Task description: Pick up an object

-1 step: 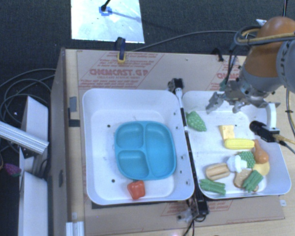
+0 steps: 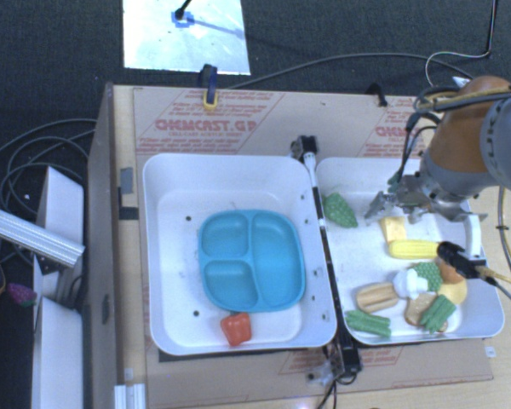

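Hovering over the right-hand shallow white bin [image 2: 490, 318], the two-finger gripper [image 2: 398, 203] spreads released above a pale yellow block [image 2: 394, 228]; bare floor lies leftward toward a green leafy piece [image 2: 340, 210], whose detail blurs.

A blue plate [image 2: 252, 259] and red-orange toy [image 2: 236, 329] lie in the white left bin [image 2: 166, 186]; yellow corn [image 2: 413, 249] opposite.

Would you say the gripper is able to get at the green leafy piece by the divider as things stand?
Probably yes: the green leafy piece lies apart from the other food, and the gripper hovers beside it with bare bin floor between.
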`<state>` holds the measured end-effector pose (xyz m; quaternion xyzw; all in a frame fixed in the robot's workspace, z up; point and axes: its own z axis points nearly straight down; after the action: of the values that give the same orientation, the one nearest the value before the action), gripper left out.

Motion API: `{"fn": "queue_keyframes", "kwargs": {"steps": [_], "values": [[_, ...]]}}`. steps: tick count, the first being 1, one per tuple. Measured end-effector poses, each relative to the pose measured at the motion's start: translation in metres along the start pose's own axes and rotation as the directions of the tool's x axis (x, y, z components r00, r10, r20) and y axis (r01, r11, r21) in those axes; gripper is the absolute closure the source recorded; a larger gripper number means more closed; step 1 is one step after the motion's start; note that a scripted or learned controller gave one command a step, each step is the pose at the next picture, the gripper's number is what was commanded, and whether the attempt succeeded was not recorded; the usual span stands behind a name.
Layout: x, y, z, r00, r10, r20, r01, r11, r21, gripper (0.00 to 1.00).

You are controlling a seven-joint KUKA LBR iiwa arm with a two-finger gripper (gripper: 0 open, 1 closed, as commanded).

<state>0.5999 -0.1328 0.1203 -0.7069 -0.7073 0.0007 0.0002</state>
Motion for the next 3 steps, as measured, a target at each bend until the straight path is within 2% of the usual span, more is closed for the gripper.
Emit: {"fn": "queue_keyframes", "kwargs": {"steps": [1,2,3], "values": [[-0.016,-0.013,0.026,1.0,0.0,0.0,0.0,1.0,-0.002,0.0],[-0.03,-0.024,0.036,1.0,0.0,0.0,0.0,1.0,-0.002,0.0],[-0.03,-0.023,0.025,1.0,-0.001,0.0,0.001,1.0,-0.005,1.0]]}}
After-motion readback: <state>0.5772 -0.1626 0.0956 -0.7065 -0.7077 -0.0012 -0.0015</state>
